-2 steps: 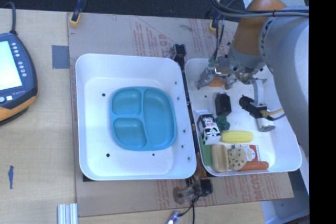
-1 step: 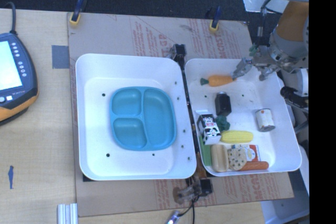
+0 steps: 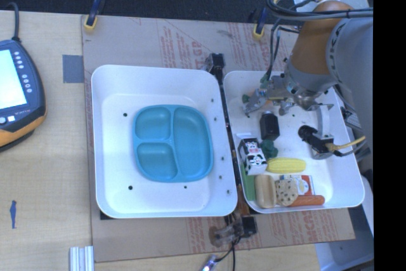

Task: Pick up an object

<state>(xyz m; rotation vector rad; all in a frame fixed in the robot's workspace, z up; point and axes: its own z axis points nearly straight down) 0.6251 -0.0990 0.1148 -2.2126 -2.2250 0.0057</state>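
- Arm [image 3: 330, 47] reaches in from the right over the far end of the right bin [image 3: 352, 190], end effector [image 3: 269, 98] low near the bin's far left corner
- Whether the end effector is wide, narrow or holding anything cannot be told; nothing shows between its tips
- Candidates lie in the same bin: a black block [image 3: 270, 126] just beside the end effector, a black-and-white carton [image 3: 254, 155], corn [image 3: 287, 165], a carrot [image 3: 309, 201] and bread [image 3: 265, 190] packed at the near end
- Left bin [image 3: 108, 136] holds a blue tray [image 3: 172, 143]
- Step looks like the approach: nothing seems lifted yet
- Next move probably calls for centring over one item, likely the black block, dropping straight down and closing without nudging it into the wall
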